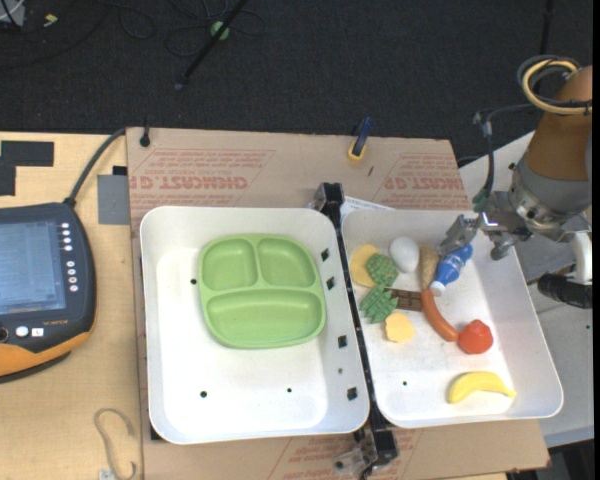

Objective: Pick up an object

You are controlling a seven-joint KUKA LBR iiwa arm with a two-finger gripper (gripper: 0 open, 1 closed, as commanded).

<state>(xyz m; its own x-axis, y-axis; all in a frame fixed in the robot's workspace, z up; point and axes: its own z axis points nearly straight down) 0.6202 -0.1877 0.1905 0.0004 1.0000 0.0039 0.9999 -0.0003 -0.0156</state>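
My gripper (479, 242) hangs over the far right part of the right bin (525, 308), open, its two fingers spread. Just below and left of it a small blue bottle (454, 264) with a white cap lies tilted in the bin, its top end between the fingers; I cannot tell whether they touch it. Around it lie a white egg (405, 252), an orange sausage (438, 316), a red tomato (475, 337), a yellow banana (479, 388), green leafy pieces (381, 271) and yellow pieces (400, 328).
The left bin (170, 368) holds a green divided plate (262, 290). A black divider (348, 318) runs between the bins. A control pendant (25, 278) lies at the far left of the bench. A blue and yellow clamp (359, 140) sits at the back edge.
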